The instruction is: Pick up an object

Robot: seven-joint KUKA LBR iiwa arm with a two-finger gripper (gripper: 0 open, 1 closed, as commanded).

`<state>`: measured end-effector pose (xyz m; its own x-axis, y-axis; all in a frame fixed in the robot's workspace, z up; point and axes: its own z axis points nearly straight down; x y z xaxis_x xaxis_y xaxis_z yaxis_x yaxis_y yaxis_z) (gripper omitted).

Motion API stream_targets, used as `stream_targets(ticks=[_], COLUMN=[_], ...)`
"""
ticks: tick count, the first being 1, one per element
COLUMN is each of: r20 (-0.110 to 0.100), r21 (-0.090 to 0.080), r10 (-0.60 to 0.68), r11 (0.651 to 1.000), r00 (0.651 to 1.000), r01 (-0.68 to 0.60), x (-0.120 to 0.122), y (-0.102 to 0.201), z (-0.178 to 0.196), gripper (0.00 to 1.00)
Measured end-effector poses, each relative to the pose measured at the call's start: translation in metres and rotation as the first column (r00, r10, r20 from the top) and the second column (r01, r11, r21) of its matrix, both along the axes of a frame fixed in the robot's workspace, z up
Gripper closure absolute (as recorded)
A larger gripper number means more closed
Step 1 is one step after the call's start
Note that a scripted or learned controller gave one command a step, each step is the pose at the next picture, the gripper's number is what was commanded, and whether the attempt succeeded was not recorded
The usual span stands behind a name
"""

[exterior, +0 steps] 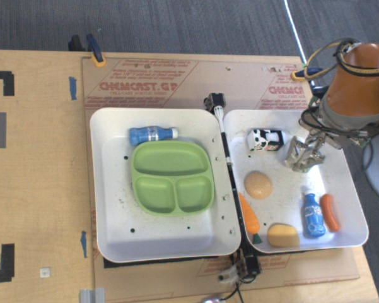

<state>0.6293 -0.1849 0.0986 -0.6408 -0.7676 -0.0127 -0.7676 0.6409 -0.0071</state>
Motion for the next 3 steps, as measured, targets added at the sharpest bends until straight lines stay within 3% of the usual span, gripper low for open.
stream_targets(ticks=[1, 2, 3], r20=[-0.009, -0.006, -0.007], r21=[-0.006, -0.005, -0.005], r10=[0.225, 0.368, 0.368], r11=[0.974, 0.93, 0.93], r00=[0.974, 0.93, 0.93], r01=[-0.225, -0.368, -0.368], x=[-0.056, 0.003, 0.003], y=[-0.036, 0.018, 0.017], z=[-0.012, 0.039, 0.039], gripper=[1.0, 1.0, 0.0])
